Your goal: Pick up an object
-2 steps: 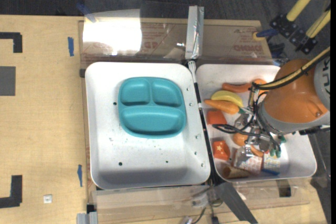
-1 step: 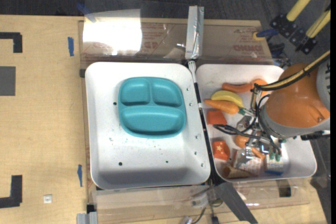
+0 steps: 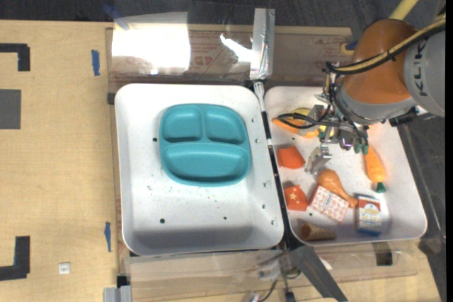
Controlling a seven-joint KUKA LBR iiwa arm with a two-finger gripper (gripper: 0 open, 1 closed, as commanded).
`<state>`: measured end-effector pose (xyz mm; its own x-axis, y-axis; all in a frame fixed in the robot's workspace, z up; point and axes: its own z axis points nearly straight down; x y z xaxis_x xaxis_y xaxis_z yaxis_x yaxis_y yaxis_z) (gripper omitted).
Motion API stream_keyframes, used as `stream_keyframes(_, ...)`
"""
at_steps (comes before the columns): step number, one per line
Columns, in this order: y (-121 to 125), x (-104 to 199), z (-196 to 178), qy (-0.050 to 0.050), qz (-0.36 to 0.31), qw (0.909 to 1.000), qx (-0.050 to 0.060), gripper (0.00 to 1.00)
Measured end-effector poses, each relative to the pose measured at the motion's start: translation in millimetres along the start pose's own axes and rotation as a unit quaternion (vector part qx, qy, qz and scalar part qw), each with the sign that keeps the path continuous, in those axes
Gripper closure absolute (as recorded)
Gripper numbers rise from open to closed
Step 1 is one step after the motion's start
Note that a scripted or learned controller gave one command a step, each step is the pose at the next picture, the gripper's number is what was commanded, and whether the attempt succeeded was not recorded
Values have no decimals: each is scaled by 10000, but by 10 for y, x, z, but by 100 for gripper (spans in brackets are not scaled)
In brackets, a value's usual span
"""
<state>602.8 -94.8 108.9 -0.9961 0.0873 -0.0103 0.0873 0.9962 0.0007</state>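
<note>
From the camera view, we are finding the claw (image 3: 327,152) hanging over the right bin (image 3: 414,205); we cannot tell its state. The drumstick (image 3: 333,185) is lying just below it, the carrot (image 3: 374,166) at three o'clock, untouched. A teal tray (image 3: 205,143) is occupying the left bin (image 3: 134,208).

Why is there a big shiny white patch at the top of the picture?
In the camera view, light bounces off the clear plastic sheet behind the left bin, washing it out to white. The teal tray stays evenly lit. Near the tool, the toys look slightly soft, with small shadows beneath them.
</note>
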Motion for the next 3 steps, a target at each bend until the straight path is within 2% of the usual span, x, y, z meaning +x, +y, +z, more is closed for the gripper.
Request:
stream_keyframes(1, -24, 623, 180, -15, 89, 10000, 5, 0)
stream_keyframes(2, -1, -34, 196, -14, 252, 9997, 0, 0)
stream_keyframes(3, -116, 407, 187, -11, -113, 9999, 5, 0)
